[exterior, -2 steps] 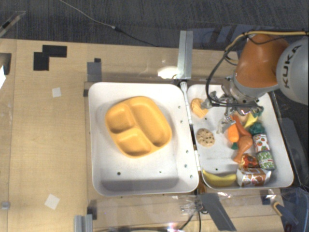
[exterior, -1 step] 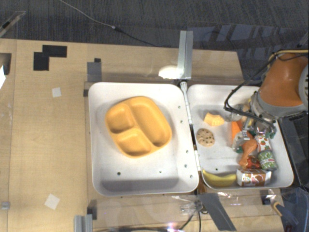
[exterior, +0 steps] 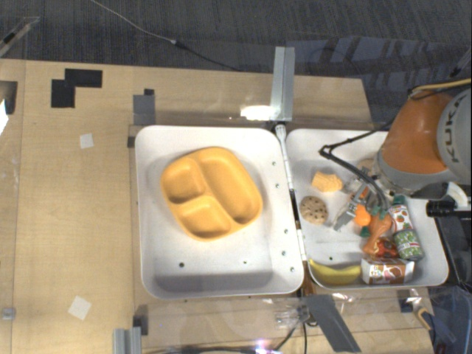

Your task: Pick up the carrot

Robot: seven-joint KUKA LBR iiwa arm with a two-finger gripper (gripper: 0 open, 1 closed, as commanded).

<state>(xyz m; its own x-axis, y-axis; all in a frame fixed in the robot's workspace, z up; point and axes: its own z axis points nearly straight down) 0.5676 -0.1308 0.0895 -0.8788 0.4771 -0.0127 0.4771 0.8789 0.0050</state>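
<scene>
Two white bins on the table: left bin (exterior: pixel 147 220) at frame centre holds a yellow divided plate (exterior: pixel 212 192); right bin (exterior: pixel 441 264) holds the clutter. Carrot (exterior: pixel 376 229) lies in the right bin, centre-right of the frame, orange, wedged among other items, with a small orange piece (exterior: pixel 361 215) just above it that may be part of it or a separate toy, can't tell. Gripper (exterior: pixel 352 211) is down in the same bin, just left of the carrot, near or touching the pile; whether its jaws are apart or together I cannot tell, too small and cluttered. No carrot visible between them, so I'm not calling a grasp. Neighbours: cheese wedge (exterior: pixel 327 181) and cookie (exterior: pixel 314 209) to the left, banana (exterior: pixel 335 273) along the lower edge, a can (exterior: pixel 407 243) and a carton (exterior: pixel 386 271) right beside the carrot. Status estimate: approach done, arm at the pile; grasp unconfirmed, lift not yet done. Carrot not raised, it sits at bin level. Risk, my guess: tight packing means the close could catch the can or the orange piece instead.
</scene>
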